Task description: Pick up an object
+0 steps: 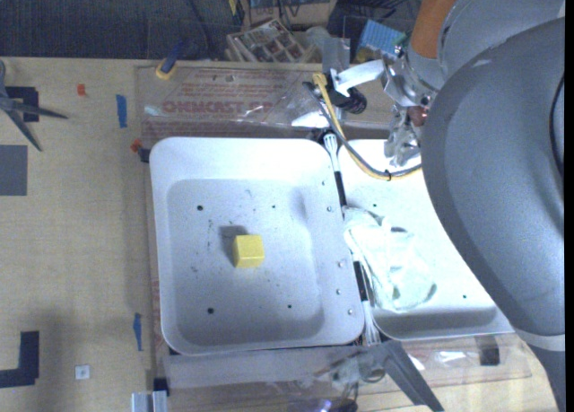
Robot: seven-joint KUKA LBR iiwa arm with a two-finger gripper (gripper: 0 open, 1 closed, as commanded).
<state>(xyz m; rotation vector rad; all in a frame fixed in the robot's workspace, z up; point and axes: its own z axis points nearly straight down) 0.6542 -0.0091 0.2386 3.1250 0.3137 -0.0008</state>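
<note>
Looking down at a slant from the one fixed camera, the view takes in two shallow white bins set side by side on a pale wooden table point(72, 222). The left bin point(179, 168) has a grey, speckled floor, and on it, a little left of the middle, sits a small yellow block point(248, 250), upright and flat on its base, casting a short shadow toward its upper left. Nothing touches the block; it lies well apart from every wall of its bin.

The right bin point(448, 307) is bright and washed out by light. In its near left part lies a crumpled clear plastic piece point(390, 267), close to the rim shared with the left bin.

The arm point(502, 177) comes in from the right, its broad grey body covering much of the right bin, with the orange band point(435, 15) showing near the top. The claw point(401, 136) hangs above the far edge of the right bin, well apart from the yellow block; whether its two sides stand apart or together, I cannot tell, since that part is small and glared. A yellow and black cable point(345, 145) loops just beside it, along the rim between the bins.

Behind the bins lies a clear plastic sheet with red lettering point(224, 96).
</note>
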